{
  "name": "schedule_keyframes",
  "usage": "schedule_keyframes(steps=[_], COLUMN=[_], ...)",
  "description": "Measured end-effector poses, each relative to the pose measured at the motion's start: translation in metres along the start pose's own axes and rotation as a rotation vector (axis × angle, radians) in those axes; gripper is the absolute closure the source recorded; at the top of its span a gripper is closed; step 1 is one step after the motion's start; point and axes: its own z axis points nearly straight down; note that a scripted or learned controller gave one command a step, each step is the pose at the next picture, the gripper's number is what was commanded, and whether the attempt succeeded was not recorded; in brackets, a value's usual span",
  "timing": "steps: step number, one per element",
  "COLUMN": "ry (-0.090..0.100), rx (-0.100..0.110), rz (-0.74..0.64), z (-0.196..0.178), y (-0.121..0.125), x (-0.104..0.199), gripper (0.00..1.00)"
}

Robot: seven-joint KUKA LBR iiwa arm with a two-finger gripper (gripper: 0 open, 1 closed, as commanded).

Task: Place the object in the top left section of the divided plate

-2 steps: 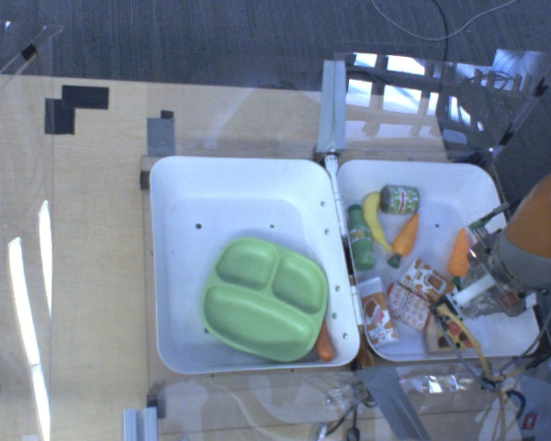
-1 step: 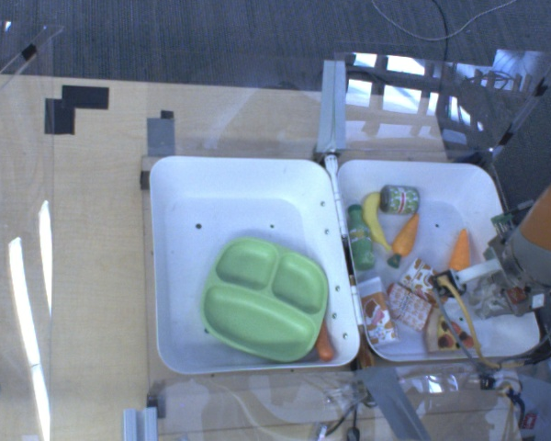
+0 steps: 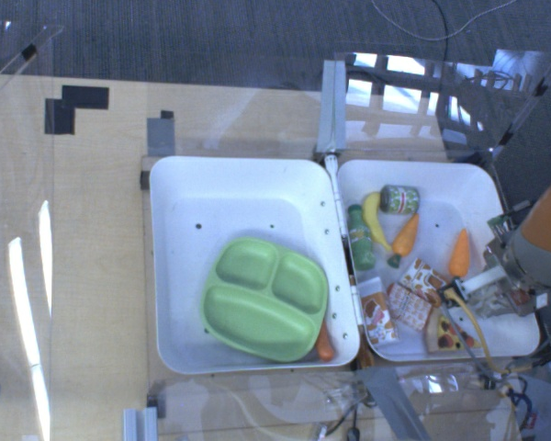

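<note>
A pale wooden bench (image 3: 73, 274) holds two shallow white bins side by side, with dark grey carpet (image 3: 211, 16) behind. The left bin (image 3: 179, 246) holds a green divided plate (image 3: 264, 298), its long axis running from upper left to lower right; an orange piece (image 3: 324, 345) lies just beside its lower right rim. The gripper (image 3: 491, 292) hovers over the right bin (image 3: 459, 186) among food toys; whether it grips anything cannot be told.

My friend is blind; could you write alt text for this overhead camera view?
A green divided plate lies in the left white bin. The right bin holds toy food, including a banana and carrots. The robot arm's gripper hovers at the right bin's right side.
</note>
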Motion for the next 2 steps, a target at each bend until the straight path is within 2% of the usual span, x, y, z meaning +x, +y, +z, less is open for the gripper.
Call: schedule_keyframes(steps=[1, 2], ry=[0.002, 0.001], rx=[-0.010, -0.006], rz=[-0.139, -0.195], z=[-0.001, 0.000], y=[-0.052, 0.004], x=[0.018, 0.004], gripper=[1.00, 1.00])
